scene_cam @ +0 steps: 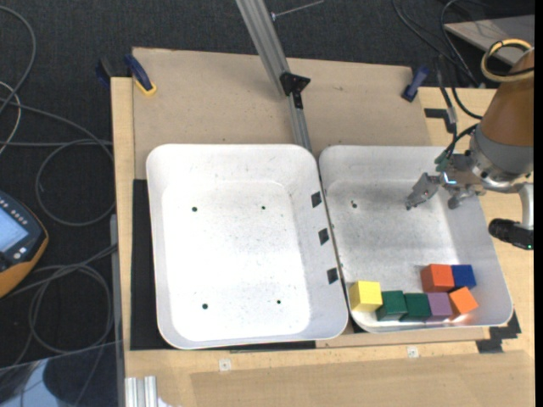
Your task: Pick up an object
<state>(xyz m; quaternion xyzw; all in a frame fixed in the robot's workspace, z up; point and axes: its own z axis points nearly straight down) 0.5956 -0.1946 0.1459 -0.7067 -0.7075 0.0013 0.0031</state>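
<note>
On the worktop [212, 91], the tool [441, 189] is hanging spread wide with nothing in it over the right bin [382, 227], needing to drop toward the blocks [420, 295] sitting in the near corner.

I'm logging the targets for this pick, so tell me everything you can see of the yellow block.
The yellow block is a small cube with a plain, matte face, possibly painted wood. It sits flat on the floor of the right bin, near the bin's front-left corner, at the left end of the cluster of blocks. The dark green block stands right beside it, seemingly touching. The end effector is well away, further back.
</note>
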